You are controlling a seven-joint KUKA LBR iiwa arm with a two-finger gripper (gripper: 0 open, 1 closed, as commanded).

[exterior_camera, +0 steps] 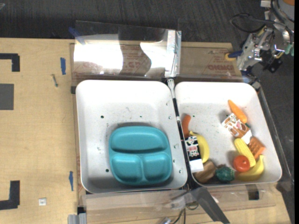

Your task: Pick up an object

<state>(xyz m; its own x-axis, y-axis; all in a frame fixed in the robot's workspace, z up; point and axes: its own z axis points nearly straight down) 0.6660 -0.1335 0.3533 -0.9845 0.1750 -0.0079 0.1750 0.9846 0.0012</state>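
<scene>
From my seat the gripper (259, 50) sits at the top right, above the far corner of the right bin (205, 94), outside its rim and partly cut off by the frame edge. It is a tangle of metal and cables there, and I cannot tell how its jaws stand.

The things to pick from all lie in the right bin: an orange carrot (237, 110) near the far right wall, a small printed carton (234, 124) just below it, a corn cob (245, 151), a red tomato (241, 163) touching a banana (254, 170), a dark green lump (225, 174) I cannot identify, and a brown piece (204, 171) beside it. Along the divider a black-and-white box (192, 149) overlaps a second banana (203, 147); an orange item (187, 123) above it is half hidden.

The left bin (93, 101) holds a teal divided tray (139, 154). Both bins rest on a tan bench (35, 125), with glare on clear plastic sheeting (121, 57) behind them and dark floor (140, 3) beyond.
</scene>
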